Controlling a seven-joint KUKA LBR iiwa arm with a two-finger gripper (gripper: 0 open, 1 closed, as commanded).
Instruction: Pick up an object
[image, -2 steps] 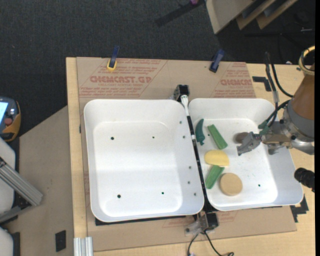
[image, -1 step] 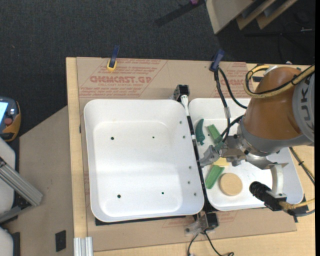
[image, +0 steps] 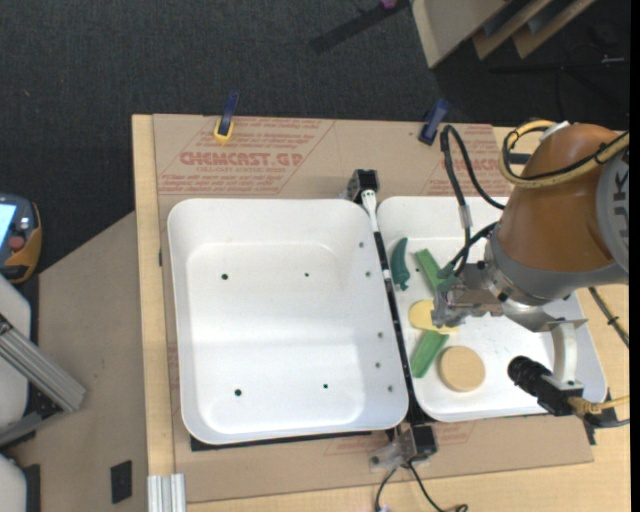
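Both bins, the left bin (image: 270, 320) and the right bin (image: 500, 395), look like smooth white plastic with a soft sheen. Beneath them lies a brown board (image: 250, 150), matt like cardboard, printed in red. The arm's orange band (image: 555, 210) is glossy and smooth, catching light. The round tan disc (image: 463, 368) looks matt, wood-like. The green pieces (image: 428, 352) and the yellow piece (image: 420, 315) look like smooth plastic

The bench (image: 270, 150) (cardboard-topped) bears two white bins (image: 270, 320) side by side.
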